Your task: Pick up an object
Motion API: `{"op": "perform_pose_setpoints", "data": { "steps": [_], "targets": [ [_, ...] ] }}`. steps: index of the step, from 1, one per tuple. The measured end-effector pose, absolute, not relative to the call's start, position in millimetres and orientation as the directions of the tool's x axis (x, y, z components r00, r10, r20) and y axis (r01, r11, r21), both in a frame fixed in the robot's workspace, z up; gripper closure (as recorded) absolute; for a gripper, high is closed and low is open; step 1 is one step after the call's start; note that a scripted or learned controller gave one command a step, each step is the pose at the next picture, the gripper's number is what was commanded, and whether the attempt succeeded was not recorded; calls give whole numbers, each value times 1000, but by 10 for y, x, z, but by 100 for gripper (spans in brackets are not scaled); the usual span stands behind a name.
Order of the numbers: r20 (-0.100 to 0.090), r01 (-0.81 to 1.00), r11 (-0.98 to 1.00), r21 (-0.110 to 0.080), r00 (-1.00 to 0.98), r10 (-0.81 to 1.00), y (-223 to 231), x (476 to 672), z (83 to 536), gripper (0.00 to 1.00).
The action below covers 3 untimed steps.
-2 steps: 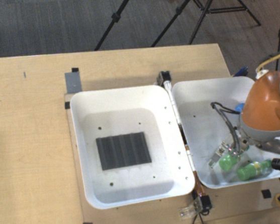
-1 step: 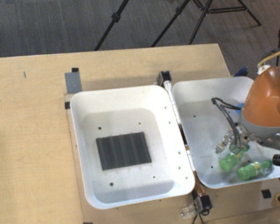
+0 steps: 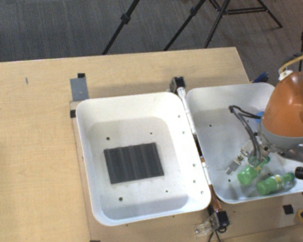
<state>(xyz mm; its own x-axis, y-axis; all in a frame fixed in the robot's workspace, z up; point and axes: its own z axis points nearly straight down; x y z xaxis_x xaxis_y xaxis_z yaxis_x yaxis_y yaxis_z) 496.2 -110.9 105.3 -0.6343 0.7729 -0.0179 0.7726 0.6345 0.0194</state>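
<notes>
In the right bin (image 3: 216,110), near its front edge, lie two green objects: one (image 3: 247,176) and, to its right, a green bottle-like one (image 3: 274,184) on its side. The arm, with its orange band (image 3: 287,112), leans over this bin from the right. My gripper (image 3: 248,160) hangs low, right above and touching or nearly touching the left green object. Cables run along the wrist and hide part of the gripper.
A dark grey ribbed block (image 3: 133,162) lies flat in the middle of the left bin (image 3: 92,125). A ridge with clamps (image 3: 192,134) separates the two bins. Wooden bench top (image 3: 30,160) stretches to the left.
</notes>
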Motion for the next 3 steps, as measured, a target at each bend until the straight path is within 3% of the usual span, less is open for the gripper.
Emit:
{"op": "perform_pose_setpoints", "data": {
  "steps": [1,2,3],
  "targets": [
    [-4,889,458,8,-458,889,-1094,4898,994,0],
    [-6,822,570,7,-570,822,-992,4897,1074,0],
    [-4,979,202,7,-202,979,-1955,4893,1299,0]
  ]
}}
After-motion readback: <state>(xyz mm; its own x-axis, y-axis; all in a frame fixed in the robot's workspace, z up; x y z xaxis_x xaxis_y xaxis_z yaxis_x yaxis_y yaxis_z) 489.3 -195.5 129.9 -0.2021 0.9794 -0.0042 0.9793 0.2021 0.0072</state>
